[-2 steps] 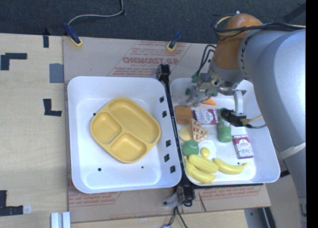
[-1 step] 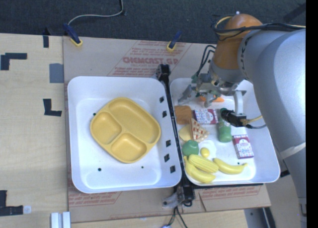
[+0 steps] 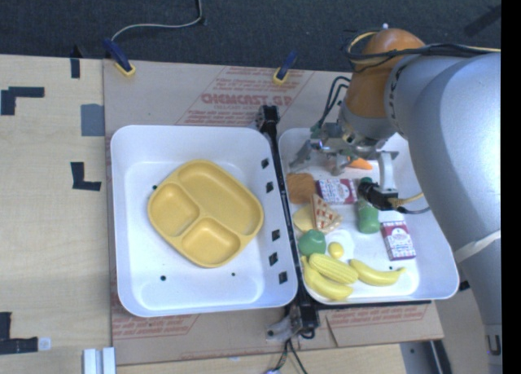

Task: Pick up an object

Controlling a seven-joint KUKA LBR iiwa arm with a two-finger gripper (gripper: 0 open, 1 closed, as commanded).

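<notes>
Cardboard bench (image 3: 163, 99), crowded right bin (image 3: 435, 279), claw (image 3: 346, 152)

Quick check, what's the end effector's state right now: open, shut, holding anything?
End effector: low over the far end of the right bin; open or shut cannot be told, and nothing is visibly held.

Yellow tray (image 3: 205, 213) in left bin (image 3: 130, 283); toy food (image 3: 342, 242) under arm (image 3: 423, 120)
</notes>
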